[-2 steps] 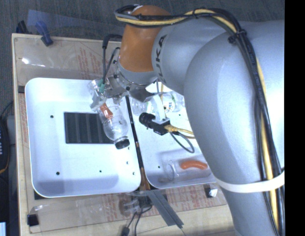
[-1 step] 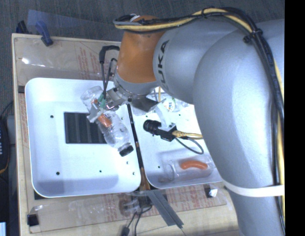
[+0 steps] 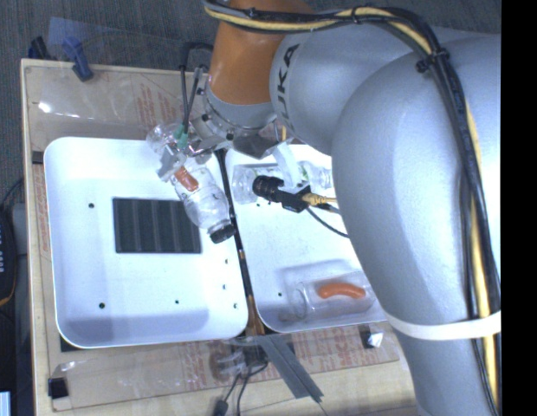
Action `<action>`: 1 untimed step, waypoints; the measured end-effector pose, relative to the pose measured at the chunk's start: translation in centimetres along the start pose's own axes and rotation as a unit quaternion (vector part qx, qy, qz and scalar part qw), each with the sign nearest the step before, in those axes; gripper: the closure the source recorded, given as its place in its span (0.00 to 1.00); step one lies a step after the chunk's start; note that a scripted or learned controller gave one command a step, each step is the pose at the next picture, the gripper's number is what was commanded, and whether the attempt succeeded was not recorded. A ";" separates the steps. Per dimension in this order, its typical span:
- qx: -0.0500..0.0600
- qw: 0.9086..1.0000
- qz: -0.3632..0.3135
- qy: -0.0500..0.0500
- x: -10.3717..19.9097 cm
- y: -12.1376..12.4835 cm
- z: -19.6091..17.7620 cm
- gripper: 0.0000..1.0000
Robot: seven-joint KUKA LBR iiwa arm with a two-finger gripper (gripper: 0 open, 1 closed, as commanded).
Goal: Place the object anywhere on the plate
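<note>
"Bench [image 3: 121, 367] first: pale wood top, clear plastic sheet over it, grey carpet beyond the far edge. Blue clip [image 3: 78, 59] at the far left corner. Bins?"

"Two white bins touching side by side. Left bin [image 3: 69, 232] has a dark ribbed panel [image 3: 156, 225] flat on its floor, about the middle. Right bin [image 3: 277, 258] is half covered by the arm [image 3: 398, 146]."

"Arm pose?"

"Big grey body comes in from the right, and the orange band [image 3: 247, 50] sits over the far edge of the bins. The gripper [image 3: 195, 189] hangs below it, over the far right part of the left bin, just beside the seam between the bins. It's above the panel's far right corner."

"Claw open or closed?"

"Cannot tell — the parts there look like clear plastic and blur together. There's a small orange piece [image 3: 186, 180] among them, but whether it's gripped or just part of the tool I can't say."

"Task object?"

"Orange object [image 3: 342, 291], sausage-shaped, lying on its side in the near part of the right bin. It sits inside a clear shallow dish [image 3: 299, 295] — well apart from the gripper and from the ribbed panel."

"Anything else?"

"Black connector [image 3: 277, 191] with a cable, over the far part of the right bin, under the wrist."
</note>
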State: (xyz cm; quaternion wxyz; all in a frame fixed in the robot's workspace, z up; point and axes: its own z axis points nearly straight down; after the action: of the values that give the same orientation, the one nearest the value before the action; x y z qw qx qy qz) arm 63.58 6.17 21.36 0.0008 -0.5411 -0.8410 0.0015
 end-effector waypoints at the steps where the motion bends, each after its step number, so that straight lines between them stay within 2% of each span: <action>1: -0.001 1.000 -0.021 0.000 1.1 2.8 -1.7 1.00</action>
State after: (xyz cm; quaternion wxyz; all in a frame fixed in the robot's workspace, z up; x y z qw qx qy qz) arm 65.62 8.33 23.02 0.0008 -0.5233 -0.8521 0.0008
